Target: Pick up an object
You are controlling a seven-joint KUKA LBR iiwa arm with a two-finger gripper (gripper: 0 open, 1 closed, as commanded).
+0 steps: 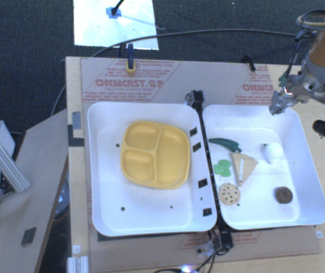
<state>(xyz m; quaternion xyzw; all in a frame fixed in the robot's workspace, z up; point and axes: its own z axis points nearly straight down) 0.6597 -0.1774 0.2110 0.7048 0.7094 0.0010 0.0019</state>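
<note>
The right bin (299, 128) holds several small items: a green pepper-like piece (225, 144), a green leafy piece (222, 168), a tan wedge (243, 166), a white egg-like ball (274, 152), a round cookie (229, 194) and a brown disc (283, 195). My gripper (278, 105) hangs over the bin's far right rim, above and behind the white ball, with nothing seen in it. Its fingertips are too small and dark to read.
The left bin (102, 152) carries a yellow sectioned plate (155, 154). A black hinged divider (203, 152) runs between the bins. A cable (208, 34) crosses the bench behind them, and a blue-and-yellow clamp (130, 58) stands at the back edge.
</note>
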